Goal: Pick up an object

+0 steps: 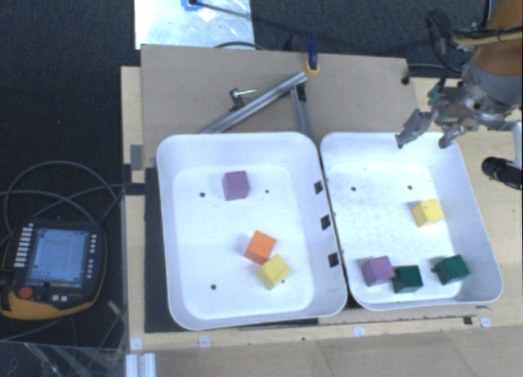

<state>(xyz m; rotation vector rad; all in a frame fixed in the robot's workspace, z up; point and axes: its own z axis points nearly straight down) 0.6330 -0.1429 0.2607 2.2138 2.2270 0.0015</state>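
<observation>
Yellow cube [426,212] lies alone, mid right bin [384,151], well apart from other blocks. Gripper [426,136] is held spread and empty over the bin's far rim. Descent should be centred squarely over the cube before closing.

- Even, fairly bright overhead light; the two white bins [245,148] below and left of the gripper [427,133] look nearly washed out.
- Far to the gripper's upper left, a silvery sheet [192,3] shows glare.
- Blocks [426,213] beneath the gripper cast only short, soft shadows.
- The dark floor stays dim.
- The whole picture is slightly soft and grainy; the gripper's edges are blurred.
</observation>
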